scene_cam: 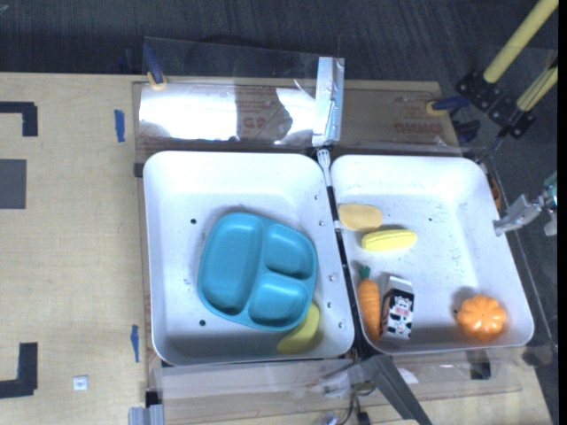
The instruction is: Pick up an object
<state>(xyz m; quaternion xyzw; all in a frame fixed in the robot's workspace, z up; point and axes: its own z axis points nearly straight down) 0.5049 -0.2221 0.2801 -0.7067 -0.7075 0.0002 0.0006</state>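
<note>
Just left of the milk carton (400, 306): carrot (368, 306). Above the carton: corn cob (389, 240). Right of it: pumpkin (481, 316). Well up and right of it, past the bin rim (493, 193): gripper (523, 209), spread or closed impossible to tell.

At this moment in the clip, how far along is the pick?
Nothing looks done: the carrot, milk carton, pumpkin and corn all lie in the right bin, and the blue plate lies in the left bin. Nothing is in hand. The whole pick remains.
</note>
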